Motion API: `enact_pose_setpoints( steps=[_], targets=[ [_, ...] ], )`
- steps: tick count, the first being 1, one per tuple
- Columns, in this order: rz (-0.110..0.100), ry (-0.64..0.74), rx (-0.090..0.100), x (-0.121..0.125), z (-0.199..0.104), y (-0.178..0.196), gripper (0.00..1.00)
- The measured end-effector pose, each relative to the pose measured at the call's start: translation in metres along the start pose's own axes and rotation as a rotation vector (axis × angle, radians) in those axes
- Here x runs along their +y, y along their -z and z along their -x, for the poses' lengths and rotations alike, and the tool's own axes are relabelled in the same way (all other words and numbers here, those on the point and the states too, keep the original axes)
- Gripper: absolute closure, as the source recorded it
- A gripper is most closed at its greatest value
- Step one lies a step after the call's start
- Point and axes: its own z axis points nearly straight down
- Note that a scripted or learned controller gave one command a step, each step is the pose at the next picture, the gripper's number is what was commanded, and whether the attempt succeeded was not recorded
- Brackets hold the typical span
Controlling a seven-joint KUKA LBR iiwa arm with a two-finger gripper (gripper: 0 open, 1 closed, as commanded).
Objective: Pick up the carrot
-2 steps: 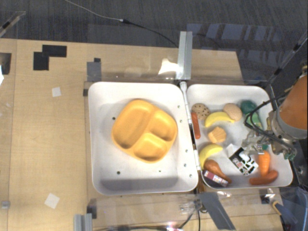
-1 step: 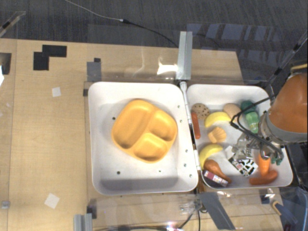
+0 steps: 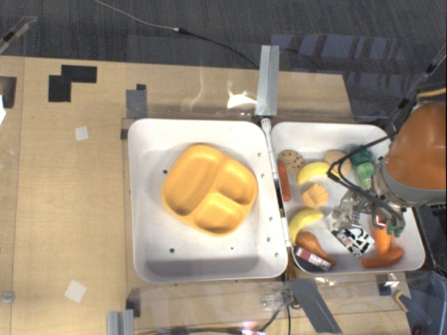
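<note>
Down in the right bin's (image 3: 418,253) near right corner, the carrot (image 3: 383,239) stands slightly tilted, its green top just beside the gripper (image 3: 357,223). Whether the gripper is spread or pressed together cannot be told; cables and metal parts hide it. A red-orange sausage-shaped piece (image 3: 383,258) lies touching the carrot's lower end. Two bananas (image 3: 313,172), a cookie (image 3: 291,160) and a drumstick (image 3: 310,242) lie further left. Beside it, the left bin (image 3: 150,257) holds a yellow divided plate (image 3: 209,188).

A wooden bench (image 3: 63,215) bears two white bins (image 3: 140,257) side by side.
</note>
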Motion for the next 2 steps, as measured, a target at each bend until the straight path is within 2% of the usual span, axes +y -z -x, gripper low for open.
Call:
enact_pose_setpoints(
  steps=[1, 2],
  targets=[
    [-0.002, -0.01, -0.002, -0.033, 0.007, 0.043, 1.0],
    [-0.001, -0.004, -0.01, -0.031, 0.01, 0.054, 1.0]
  ],
)
